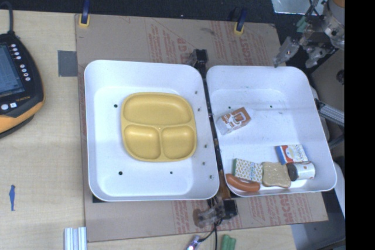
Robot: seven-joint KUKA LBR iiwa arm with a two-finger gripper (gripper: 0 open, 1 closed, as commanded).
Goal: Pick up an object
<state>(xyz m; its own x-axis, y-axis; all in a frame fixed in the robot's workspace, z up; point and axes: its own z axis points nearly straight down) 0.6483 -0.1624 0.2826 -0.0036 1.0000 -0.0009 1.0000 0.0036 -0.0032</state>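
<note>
My gripper (pixel 299 55) hovers beyond the far right corner of the right bin (pixel 266 80), above the cardboard. Its fingers stand open with nothing between them. In that bin a small brown and white packet (pixel 234 120) lies near the middle. Along the near edge lie a red sausage (pixel 242 184), a patterned pack (pixel 248 170), a slice of toast (pixel 275 175), a white tube (pixel 302 171) and a blue, red and white box (pixel 291 154). A yellow divided plate (pixel 158 126) sits in the left bin (pixel 99 173).
Both bins rest on a cardboard sheet (pixel 146 38) held by clamps (pixel 85 14) at the far edge. An orange and black teach pendant (pixel 14 85) lies on the bench at the left. Cables and a connector (pixel 214 216) sit below the bins.
</note>
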